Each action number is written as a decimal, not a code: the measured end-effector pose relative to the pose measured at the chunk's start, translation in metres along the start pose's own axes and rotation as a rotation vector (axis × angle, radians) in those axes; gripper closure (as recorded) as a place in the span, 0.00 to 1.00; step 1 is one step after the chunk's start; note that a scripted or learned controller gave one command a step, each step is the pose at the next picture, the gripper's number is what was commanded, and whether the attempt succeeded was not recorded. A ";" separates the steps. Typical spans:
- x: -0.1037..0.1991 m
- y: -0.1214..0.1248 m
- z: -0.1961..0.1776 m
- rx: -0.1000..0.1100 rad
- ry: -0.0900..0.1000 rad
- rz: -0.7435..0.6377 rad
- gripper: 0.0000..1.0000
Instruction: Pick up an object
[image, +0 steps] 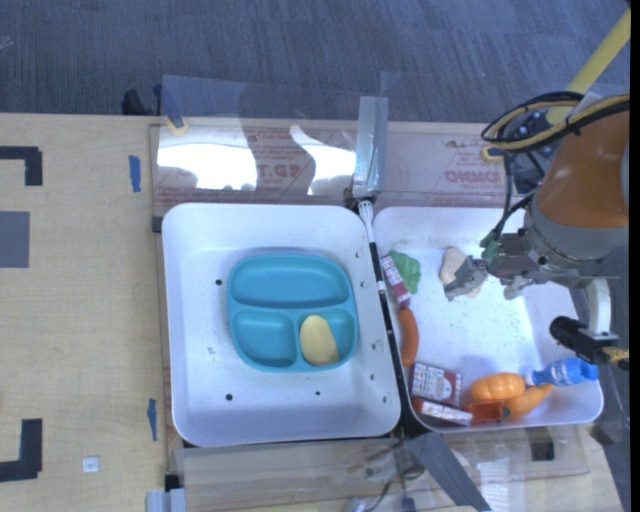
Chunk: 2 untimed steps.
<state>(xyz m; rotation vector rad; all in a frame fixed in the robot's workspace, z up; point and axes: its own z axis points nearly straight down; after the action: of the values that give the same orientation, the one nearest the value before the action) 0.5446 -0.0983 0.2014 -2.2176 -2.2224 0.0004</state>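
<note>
**Gripper poised over the right bin, nothing yet lifted**

The gripper (487, 279) hangs low in the right bin (590, 405), its two fingers spread apart with bare floor between them and nothing held. A pale, beige object (455, 265) lies just beside the left finger, toward the far side. Other candidates sit along the near edge: an orange toy (497, 386), a small bottle (562, 374), a red box (434, 381). In the left bin, a blue tray (285, 290) holds a yellow piece (318, 339). This looks like the approach step; next, the fingers need centring over one item before closing.
</note>
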 end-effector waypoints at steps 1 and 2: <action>-0.031 -0.068 0.087 0.007 0.000 0.073 0.00; -0.042 -0.064 0.114 -0.003 0.001 -0.012 0.00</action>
<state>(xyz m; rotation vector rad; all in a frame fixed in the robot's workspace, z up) 0.4805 -0.1407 0.0873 -2.2054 -2.2364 -0.0051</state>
